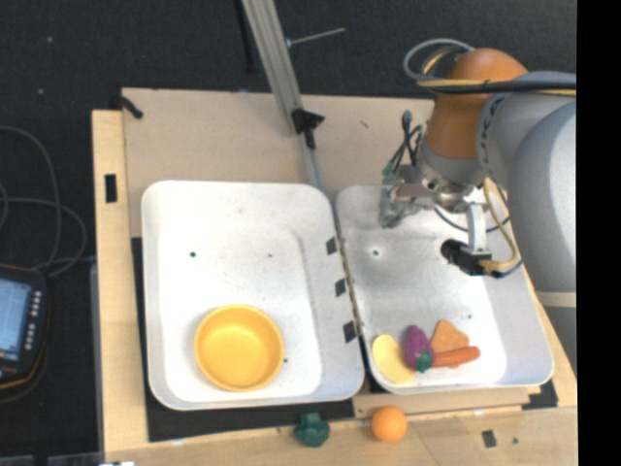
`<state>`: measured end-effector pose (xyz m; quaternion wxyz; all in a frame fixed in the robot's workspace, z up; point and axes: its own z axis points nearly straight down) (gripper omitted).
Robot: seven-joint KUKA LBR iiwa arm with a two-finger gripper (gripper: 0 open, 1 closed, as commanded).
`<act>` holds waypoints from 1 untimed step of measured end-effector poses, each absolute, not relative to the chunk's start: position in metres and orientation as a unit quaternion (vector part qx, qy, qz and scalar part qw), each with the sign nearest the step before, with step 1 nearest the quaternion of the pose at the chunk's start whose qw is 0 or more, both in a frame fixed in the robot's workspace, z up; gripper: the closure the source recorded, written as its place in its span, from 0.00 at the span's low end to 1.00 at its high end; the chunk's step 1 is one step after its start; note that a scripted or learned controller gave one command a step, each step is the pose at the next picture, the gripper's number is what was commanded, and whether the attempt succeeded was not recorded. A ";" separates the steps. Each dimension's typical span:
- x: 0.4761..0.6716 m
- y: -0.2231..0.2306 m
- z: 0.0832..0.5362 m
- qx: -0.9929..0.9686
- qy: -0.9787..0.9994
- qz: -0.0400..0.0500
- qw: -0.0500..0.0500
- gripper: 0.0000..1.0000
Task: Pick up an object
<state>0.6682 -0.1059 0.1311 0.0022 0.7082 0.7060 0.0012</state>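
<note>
In the right bin's (514,352) near corner sits a small pile: carrot (456,357), purple eggplant (415,346), orange wedge (447,335) and a pale yellow piece (386,354), all touching or just beside each other. Gripper (392,207) hangs over the same bin's far end, well apart from the pile; can't tell how the jaws stand. Left bin (233,221) holds a yellow bowl (239,347). On the bench edge: an orange ball (388,423) and a green toy (311,429).

A bowl (239,347) is seen in the left bin (233,212), well left of the gripper (391,210). Four small items (425,348) are clustered in the right bin (514,343), below the gripper. Two objects (312,429) are placed outside, on the bench (194,105).
</note>
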 end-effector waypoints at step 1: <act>0.673 -0.106 0.196 0.706 0.708 0.002 0.003 1.00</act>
